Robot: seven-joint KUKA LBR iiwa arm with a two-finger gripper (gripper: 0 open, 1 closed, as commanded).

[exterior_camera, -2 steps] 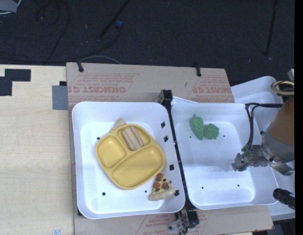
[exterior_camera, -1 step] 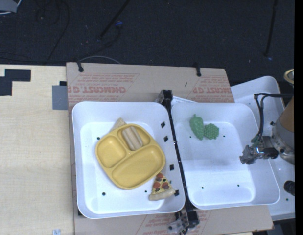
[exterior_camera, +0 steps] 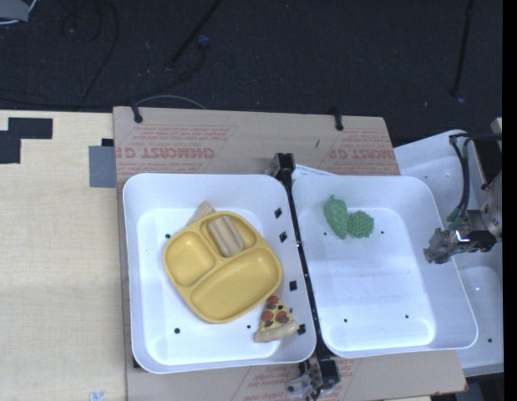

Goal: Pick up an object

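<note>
Two shallow white plastic bins sit side by side on a brown cardboard sheet (exterior_camera: 241,140) whose red printed lettering, seen reversed and upside down, cannot be read with confidence. Glossy and round-cornered, the left bin (exterior_camera: 145,215) holds a yellow divided plate (exterior_camera: 241,286), a smooth moulded tray with three compartments set at a tilt. A tan hot dog toy (exterior_camera: 226,236) lies in the plate's far compartment, and a pale wedge peeks out from under the plate's far rim, too little of it showing to name. Just beside the plate's near edge, a toy pizza slice (exterior_camera: 276,320) with red toppings rests on the bin floor close to the divider. The right bin (exterior_camera: 383,307) contains a bumpy green toy (exterior_camera: 348,220), possibly a bunch of grapes or a leafy vegetable, lying on the far side of the floor, well apart from the arm. At the right bin's right rim, the gripper (exterior_camera: 442,247), a small grey metal assembly trailing a black cable, hangs over the edge; nothing is seen between its fingers, and the view is too small to tell whether they are spread or closed. A pale wooden bench (exterior_camera: 49,291) stretches to the left, marked with black and grey squares, with dark floor and loose cables beyond.
</note>
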